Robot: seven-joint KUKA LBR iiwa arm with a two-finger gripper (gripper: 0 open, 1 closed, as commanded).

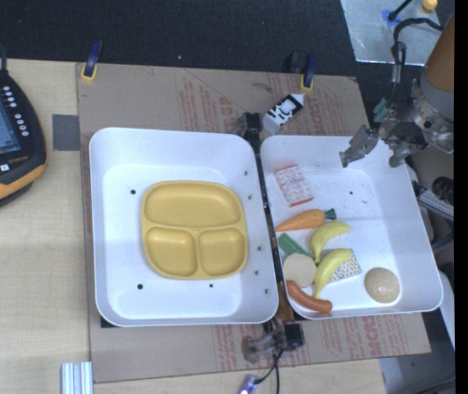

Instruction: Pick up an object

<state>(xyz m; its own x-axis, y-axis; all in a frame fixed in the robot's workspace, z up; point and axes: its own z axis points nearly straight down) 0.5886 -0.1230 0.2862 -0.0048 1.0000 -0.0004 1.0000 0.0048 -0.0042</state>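
Note:
The right bin (390, 199) holds a pink-and-white packet (293, 184), an orange carrot (301, 219), two yellow bananas (330, 235) (329, 266), a round white slice (299, 268), a red sausage (309, 299), a beige bread roll (382, 285) and a small checked card (346, 269). My gripper (378, 148) hangs over the bin's far right corner, above and apart from the food. Its two fingers are spread, open, with nothing between them.
The left bin (119, 294) carries a yellow three-compartment tray (194, 227). A teach pendant (0, 138) lies on the bench at far left. Clamps (92, 58) (307, 71) pin the cardboard sheet at the back. A black-and-white tag (282, 112) lies behind the bins.

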